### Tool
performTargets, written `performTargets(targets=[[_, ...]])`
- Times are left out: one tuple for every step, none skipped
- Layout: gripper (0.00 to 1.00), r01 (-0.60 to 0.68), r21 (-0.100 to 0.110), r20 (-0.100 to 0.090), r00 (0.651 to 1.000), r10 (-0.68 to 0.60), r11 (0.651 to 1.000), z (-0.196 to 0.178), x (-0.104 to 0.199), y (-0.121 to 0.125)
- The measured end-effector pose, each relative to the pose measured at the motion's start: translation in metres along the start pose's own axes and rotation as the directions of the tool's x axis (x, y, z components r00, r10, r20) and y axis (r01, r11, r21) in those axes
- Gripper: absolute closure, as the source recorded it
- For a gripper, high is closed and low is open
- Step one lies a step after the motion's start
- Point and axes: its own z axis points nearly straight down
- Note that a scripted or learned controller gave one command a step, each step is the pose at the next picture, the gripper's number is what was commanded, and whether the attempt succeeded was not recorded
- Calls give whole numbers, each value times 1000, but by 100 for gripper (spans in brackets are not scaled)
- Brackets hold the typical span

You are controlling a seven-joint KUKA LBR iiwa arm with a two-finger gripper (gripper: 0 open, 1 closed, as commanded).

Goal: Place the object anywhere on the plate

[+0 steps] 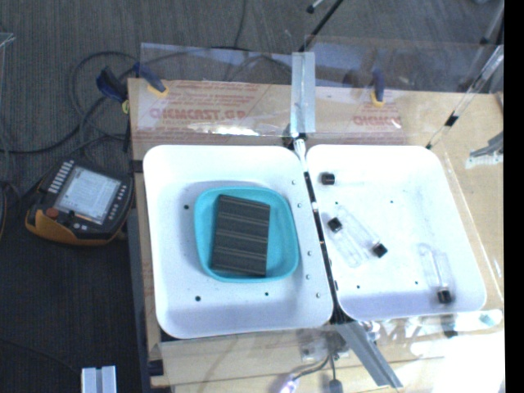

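**Ribbed block lies on the teal plate**

Closest to the lens runs the front rim of the two white bins, with a grey metal bracket (366,360) slanting across the bench edge just below where they meet.

From the camera view I see the left bin (168,252) carrying a teal plate (284,242) near its middle. The dark ribbed block (241,236) lies flat on that plate, its long side running from front to back and tilted slightly. All of it sits within the plate's rim, with teal showing on every side.

The right bin (409,182) holds small loose pieces. A clear tube (356,237) with a black cap at each end lies at a slant near the dividing wall. A second clear tube (434,270) lies near the front right corner, with a black cap at its near end. A small black piece (327,178) sits alone near the back left corner, well apart from both tubes.

Behind the bins a clear sheet with red lettering (214,113) lies across the bench, and an upright metal strip (303,97) stands at the middle. On the dark floor to the left rests a control pendant (82,199) with a lit screen.
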Motion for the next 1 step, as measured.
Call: performTargets(targets=[[0, -144, 0, -1, 990, 144, 990, 0, 1, 0]])
